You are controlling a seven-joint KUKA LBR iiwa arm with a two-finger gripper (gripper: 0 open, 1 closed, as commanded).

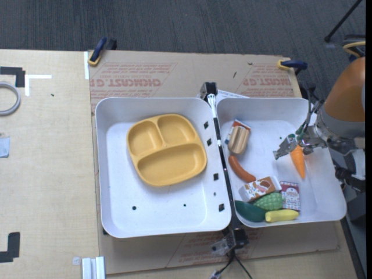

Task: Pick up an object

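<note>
While gripped between closed fingers (296,149), orange carrot (299,163) above the right bin (325,214).

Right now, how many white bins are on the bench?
2. The left bin holds a yellow divided plate. The right bin holds the toy food, with the gripper beside a carrot. None looks hidden.

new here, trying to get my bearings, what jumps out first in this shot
The big yellow divided plate stands out, lying alone in the left bin. In the right bin, toy foods cluster near the front corner, with a hot dog just behind them. At that bin's right side, the gripper sits right beside an orange carrot.
</note>
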